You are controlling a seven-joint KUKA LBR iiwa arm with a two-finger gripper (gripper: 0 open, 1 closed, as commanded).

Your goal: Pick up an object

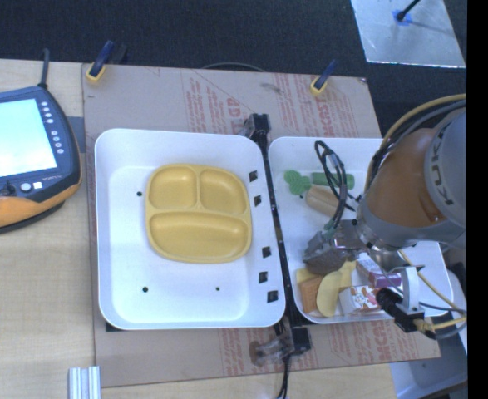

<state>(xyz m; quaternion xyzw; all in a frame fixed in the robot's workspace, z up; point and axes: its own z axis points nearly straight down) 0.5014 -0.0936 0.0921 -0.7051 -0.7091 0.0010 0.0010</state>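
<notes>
The right bin (298, 152) holds several small objects: a green piece (297, 181) and a tan cylinder (320, 199) near its far side, a yellow slice (330, 293) and a brown wedge (308, 291) near its front, and a small printed packet (365, 298). My arm, grey with an orange band (401, 189), reaches down into this bin from the right. The gripper (333, 252) sits low over the bin's middle, just above the yellow slice and next to a dark grey piece (322, 264). The wrist hides the fingers.
The left bin (119, 223) bears a yellow divided plate (199, 212). A teach pendant (19, 152) lies on the bench at the far left. Black clips line the divider between the bins, and a black cable (331, 169) loops over the right bin.
</notes>
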